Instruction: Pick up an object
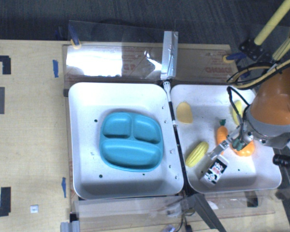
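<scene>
Nothing lifted yet. End effector low in right bin, grip state impossible to tell. Carrot just beside it, corn further left; grasp and lift remain.

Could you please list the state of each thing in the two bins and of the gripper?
Blue tray: upright, compartments bare, left bin.
Corn: lying, right bin.
Yellow piece: lying, untouched.
Black-and-white pack: lying flat.
Gripper: low among orange pieces.

One fixed camera above, looking down aslant on both bins
</scene>
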You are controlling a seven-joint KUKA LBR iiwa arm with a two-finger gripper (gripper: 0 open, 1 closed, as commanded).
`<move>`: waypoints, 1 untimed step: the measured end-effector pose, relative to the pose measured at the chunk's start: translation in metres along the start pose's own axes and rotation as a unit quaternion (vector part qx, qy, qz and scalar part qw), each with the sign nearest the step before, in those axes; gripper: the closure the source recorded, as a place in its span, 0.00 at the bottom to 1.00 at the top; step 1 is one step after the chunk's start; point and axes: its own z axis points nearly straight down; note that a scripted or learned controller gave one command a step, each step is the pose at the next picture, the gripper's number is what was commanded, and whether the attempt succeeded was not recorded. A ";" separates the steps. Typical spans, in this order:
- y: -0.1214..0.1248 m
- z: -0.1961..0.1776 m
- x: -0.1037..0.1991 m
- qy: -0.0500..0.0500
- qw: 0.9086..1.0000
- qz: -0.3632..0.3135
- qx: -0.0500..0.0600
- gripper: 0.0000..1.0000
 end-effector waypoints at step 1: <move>0.025 0.027 -0.029 -0.002 0.999 -0.042 -0.002 0.00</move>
